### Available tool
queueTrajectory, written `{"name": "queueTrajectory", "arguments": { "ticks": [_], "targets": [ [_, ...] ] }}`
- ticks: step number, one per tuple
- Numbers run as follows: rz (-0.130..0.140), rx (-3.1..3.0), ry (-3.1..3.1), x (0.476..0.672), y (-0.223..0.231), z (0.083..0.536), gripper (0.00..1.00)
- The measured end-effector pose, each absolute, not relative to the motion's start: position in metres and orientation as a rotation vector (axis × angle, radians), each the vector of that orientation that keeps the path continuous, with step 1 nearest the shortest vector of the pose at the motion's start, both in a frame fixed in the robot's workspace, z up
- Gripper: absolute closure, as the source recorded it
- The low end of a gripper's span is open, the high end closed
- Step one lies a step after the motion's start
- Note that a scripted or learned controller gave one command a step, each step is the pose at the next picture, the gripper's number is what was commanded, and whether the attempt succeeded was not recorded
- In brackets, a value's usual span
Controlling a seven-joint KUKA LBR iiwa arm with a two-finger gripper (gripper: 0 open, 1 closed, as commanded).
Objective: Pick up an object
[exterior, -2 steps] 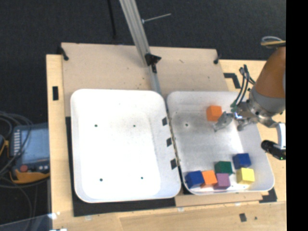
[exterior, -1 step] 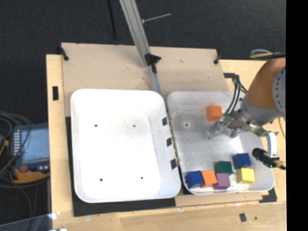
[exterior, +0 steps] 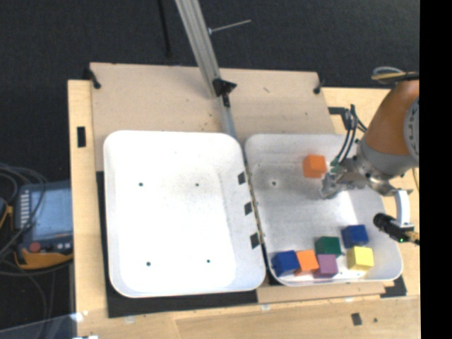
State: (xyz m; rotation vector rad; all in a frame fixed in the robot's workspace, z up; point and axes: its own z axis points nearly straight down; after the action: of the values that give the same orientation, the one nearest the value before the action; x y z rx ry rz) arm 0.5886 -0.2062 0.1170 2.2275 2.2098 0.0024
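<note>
Camera view from above: the bench [exterior: 191, 94] carries two white bins. The left bin [exterior: 176, 210] lies well left of the pincer, a wide open floor. The right bin [exterior: 282, 210] sits under the pincer. The grey arm [exterior: 392, 129], with its orange band, comes in from the right. The pincer [exterior: 330, 186] hangs over the upper middle of the right bin; whether it is spread or pressed together cannot be told. An orange cube [exterior: 315, 165] lies just up and left of the pincer, close beside it, not gripped. Toward the bin's near rim, well below the pincer, sit a blue block [exterior: 285, 262], a second orange block [exterior: 307, 260], a purple block [exterior: 327, 265], a green block [exterior: 328, 246], a yellow block [exterior: 361, 258] and another blue block [exterior: 354, 234]. Bare floor lies left of the pincer.
</note>
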Motion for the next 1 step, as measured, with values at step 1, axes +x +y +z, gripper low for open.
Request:
{"name": "queueTrajectory", "arguments": {
  "ticks": [1],
  "targets": [
    [0.005, 2.220, 2.213, 0.5822, -0.2135, 0.1707, 1.00]
  ]
}}
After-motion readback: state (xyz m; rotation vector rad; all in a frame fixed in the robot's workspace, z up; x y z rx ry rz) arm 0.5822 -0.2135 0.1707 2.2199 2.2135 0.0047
